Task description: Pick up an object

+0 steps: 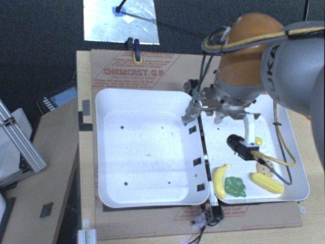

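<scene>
Left bin (147,151) bare floor, toys crowd right bin's (299,184) near corner

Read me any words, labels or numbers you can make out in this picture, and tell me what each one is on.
"CHEMCAST GP", red print, partly blurred, so my best reading: on the brown board under the bins.
"UKA", the visible part of a larger mark: on the grey arm.
Smaller red print under "CHEMCAST GP" and along the board's front edge: too small and blurred to read.
</scene>
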`<state>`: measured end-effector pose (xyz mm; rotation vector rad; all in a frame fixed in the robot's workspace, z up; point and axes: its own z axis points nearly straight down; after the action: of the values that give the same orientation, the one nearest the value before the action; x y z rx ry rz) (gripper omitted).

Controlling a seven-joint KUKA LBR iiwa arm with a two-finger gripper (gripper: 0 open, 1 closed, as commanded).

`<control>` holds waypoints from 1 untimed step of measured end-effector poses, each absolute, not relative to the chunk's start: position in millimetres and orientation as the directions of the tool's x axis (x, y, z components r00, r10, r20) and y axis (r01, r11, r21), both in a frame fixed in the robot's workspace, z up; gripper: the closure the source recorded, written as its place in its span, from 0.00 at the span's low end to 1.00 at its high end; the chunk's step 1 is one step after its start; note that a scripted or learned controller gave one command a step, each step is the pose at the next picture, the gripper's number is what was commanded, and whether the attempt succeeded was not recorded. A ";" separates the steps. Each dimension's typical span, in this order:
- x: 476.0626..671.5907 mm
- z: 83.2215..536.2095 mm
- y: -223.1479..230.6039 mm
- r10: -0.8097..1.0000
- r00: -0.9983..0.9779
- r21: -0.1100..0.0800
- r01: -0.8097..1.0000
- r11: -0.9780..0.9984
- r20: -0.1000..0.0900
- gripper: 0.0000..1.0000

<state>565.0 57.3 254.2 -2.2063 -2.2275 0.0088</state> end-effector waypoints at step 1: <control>627.2 230.4 64.2 1.000 -0.007 0.002 1.000 0.007 -0.001 0.00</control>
<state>627.2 64.2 230.4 -2.2156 -2.2301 -0.0019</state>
